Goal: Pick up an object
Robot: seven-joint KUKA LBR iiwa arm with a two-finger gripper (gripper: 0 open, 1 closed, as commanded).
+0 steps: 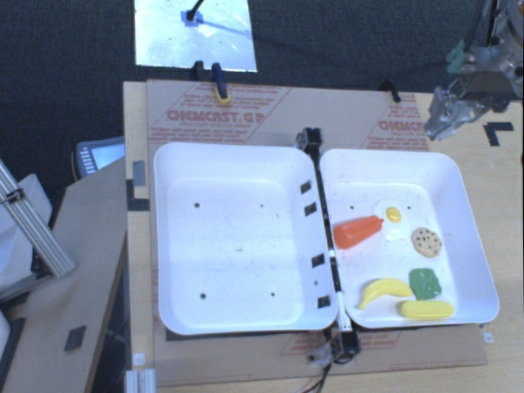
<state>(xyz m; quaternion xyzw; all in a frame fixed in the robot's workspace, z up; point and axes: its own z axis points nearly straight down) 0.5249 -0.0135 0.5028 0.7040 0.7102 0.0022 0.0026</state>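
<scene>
Claw (442, 119): upper right of the frame, above the counter (352, 109), past the right bin's (471, 219) far rim; open or closed, cannot tell.
Right bin: carrot (357, 232), fried egg (392, 216), cookie (426, 241), banana (383, 290), green piece (425, 282), yellow corn (426, 309).
Left bin (176, 219): centre-left.

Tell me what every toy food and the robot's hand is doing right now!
carrot: lying in the right bin, tip toward the egg.
fried egg: flat, touching the carrot tip.
cookie: flat, on its own.
banana: lying curved near the front.
green piece: beside the banana.
yellow piece: lying along the front wall.
gripper: up over the bench behind the bin, holding nothing.
</scene>
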